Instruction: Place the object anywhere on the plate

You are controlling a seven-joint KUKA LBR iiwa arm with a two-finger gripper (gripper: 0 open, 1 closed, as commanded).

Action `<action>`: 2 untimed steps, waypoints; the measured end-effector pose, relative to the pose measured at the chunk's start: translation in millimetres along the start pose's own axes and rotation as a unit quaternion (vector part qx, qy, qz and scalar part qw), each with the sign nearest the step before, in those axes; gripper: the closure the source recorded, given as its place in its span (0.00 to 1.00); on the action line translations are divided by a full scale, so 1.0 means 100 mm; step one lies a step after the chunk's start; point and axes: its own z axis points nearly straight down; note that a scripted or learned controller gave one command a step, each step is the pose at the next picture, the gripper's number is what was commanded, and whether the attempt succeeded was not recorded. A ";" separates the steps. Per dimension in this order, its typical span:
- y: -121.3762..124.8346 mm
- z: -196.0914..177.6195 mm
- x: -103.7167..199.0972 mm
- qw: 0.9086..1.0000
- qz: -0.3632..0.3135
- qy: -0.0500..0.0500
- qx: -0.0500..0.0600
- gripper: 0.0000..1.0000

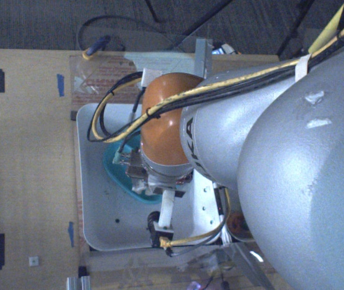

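A teal plate (116,169) lies in the left white bin (93,180), and most of it is covered by my arm. The orange wrist band (163,122) and the grey wrist hang right above the plate. My gripper (140,183) points down at the plate's near side, and its tip is hidden under the wrist. The object itself is hidden from me.
The big grey arm (280,156) covers the right bin and much of the left one. Yellow and black cables (108,110) loop over the left bin's far side. The bench (27,162) to the left is bare cardboard with black and blue tape marks.
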 end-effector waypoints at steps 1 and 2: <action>0.00 -0.74 -0.26 1.000 -0.014 0.000 -0.002 1.00; 0.00 -0.74 -0.26 1.000 -0.014 0.000 -0.002 0.00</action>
